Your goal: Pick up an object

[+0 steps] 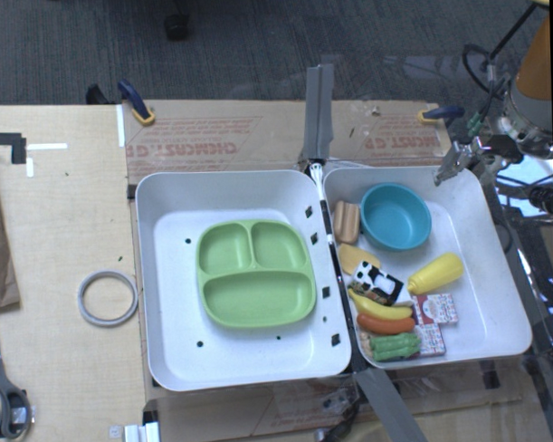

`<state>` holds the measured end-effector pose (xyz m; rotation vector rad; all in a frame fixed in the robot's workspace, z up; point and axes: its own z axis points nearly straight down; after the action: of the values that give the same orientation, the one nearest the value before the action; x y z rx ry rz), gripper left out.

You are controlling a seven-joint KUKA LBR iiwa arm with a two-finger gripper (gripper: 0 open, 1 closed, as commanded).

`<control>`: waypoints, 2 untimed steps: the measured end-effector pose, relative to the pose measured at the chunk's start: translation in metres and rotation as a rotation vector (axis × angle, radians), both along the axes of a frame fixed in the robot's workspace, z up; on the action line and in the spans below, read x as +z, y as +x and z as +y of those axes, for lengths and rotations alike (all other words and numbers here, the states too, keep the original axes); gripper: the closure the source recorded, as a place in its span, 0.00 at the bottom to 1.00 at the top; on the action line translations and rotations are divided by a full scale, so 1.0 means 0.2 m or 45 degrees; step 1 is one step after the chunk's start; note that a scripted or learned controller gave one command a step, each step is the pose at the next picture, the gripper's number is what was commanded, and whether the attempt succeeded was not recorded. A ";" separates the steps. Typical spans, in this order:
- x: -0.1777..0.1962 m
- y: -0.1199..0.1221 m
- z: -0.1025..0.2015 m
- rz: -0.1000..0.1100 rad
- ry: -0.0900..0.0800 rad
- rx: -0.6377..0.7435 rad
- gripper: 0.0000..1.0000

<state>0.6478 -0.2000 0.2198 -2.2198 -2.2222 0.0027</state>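
green divided plate far left of pincer, in left bin: stiff, flat, poor pinch | toys in right bin below-left of pincer: blue bowl rigid, take by rim; yellow bottle light, smooth, likely slippery, grip across middle | pincer over right bin's far corner, nothing between fingers, spread cannot tell

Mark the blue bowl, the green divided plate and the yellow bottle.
blue bowl (396, 217): camera view, inner floor.
green divided plate (257, 298): camera view, large lower compartment.
yellow bottle (435, 273): camera view, middle of body.
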 end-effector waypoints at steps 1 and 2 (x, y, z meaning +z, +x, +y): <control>0.03 -0.38 -0.11 -0.001 -0.001 -0.008 0.00; -0.64 -0.58 -0.03 -0.002 0.001 0.097 0.00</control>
<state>0.5318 -0.2055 0.0914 -2.1339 -2.3053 0.0005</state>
